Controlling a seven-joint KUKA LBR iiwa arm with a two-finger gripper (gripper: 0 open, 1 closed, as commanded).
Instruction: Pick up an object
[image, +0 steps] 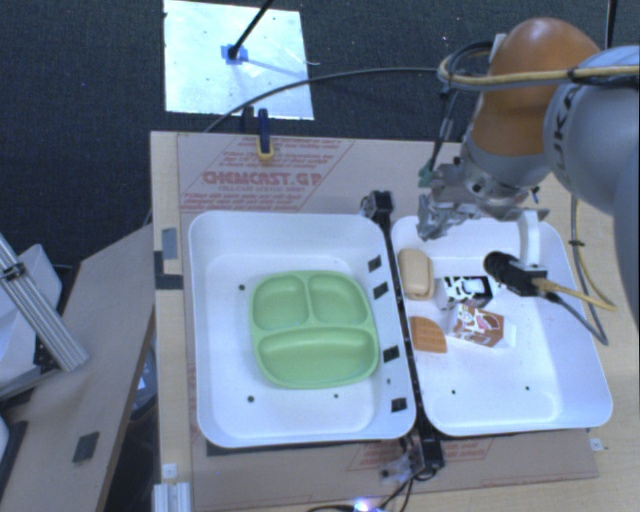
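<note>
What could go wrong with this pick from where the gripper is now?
1. The gripper sits by the back-left corner of the right bin, close to the wall; coming down there may strike the rim.
2. The beige oblong piece, orange wedge, black-and-white item and printed packet lie bunched together; a grasp may shove a neighbour or catch two.
3. The printed packet looks flat, likely hard to pinch.

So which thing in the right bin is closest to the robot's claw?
The pale tan lump at the left wall of the right bin, just by the gripper. The orange wedge and the printed packet lie farther toward the front.
</note>
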